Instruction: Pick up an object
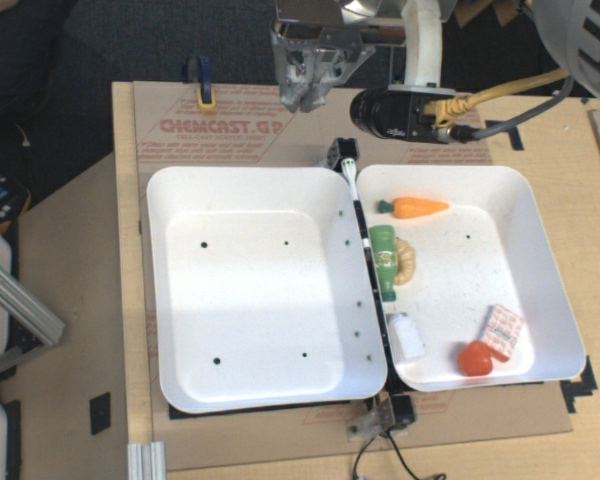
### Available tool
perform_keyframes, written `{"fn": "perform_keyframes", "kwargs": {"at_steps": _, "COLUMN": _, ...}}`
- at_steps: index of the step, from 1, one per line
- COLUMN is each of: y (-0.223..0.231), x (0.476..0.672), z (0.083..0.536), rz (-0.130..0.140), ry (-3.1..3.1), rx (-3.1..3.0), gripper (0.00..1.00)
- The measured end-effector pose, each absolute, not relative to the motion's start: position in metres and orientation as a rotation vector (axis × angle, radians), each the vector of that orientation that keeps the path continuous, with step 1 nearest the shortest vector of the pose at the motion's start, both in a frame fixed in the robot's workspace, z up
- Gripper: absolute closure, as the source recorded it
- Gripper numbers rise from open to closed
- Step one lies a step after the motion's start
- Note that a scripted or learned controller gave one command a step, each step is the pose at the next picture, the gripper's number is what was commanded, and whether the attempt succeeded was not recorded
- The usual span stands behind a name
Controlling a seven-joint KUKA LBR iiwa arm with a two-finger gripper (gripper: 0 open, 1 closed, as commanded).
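Gripper [305,83]: at the top of the view, above the far edge of the board, behind the left bin; its fingers point down and nothing is seen between them; whether they are spread or closed cannot be told.
Arm [422,28]: a pale link comes down behind the gripper to a black base beyond the right bin.
Left bin [170,268]: white, shallow, with small dark holes in its floor.
Right bin [540,258]: white, touching the left bin along the middle seam; it holds all the objects.
Carrot [418,207]: orange with a green top, lying flat near the far wall of the right bin, tip to the right.
Green bottle [383,259]: lying along the seam, just below the carrot's top end.
Tan piece [407,262]: curved, touching the bottle's right side; what it is cannot be told.
White piece [407,336]: pale, near the seam in the near part of the right bin.
Red ball [475,359]: at the near wall of the right bin.
Pink box [504,331]: small, tilted, just beside the ball on its upper right.
Board [230,118]: brown with red print, under both bins.
Clamp [205,80]: blue and yellow, on the board's far edge, left of the gripper.
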State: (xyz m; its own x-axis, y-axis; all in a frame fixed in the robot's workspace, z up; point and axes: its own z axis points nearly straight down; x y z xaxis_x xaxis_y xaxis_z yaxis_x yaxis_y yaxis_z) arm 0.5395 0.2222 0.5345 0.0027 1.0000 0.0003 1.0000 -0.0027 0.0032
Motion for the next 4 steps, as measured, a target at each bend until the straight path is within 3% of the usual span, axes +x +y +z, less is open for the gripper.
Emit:
{"fn": "perform_keyframes", "kwargs": {"at_steps": 2, "y": 0.224, "x": 0.499, "z": 0.535, "rz": -0.003, "ry": 2.224, "rx": 2.221, "gripper": 1.00}}
{"fn": "perform_keyframes", "kwargs": {"at_steps": 3, "y": 0.224, "x": 0.496, "z": 0.505, "rz": -0.008, "ry": 2.222, "rx": 2.223, "gripper": 1.00}}
{"fn": "perform_keyframes", "kwargs": {"at_steps": 4, "y": 0.224, "x": 0.478, "z": 0.436, "rz": -0.015, "ry": 2.225, "rx": 2.223, "gripper": 1.00}}
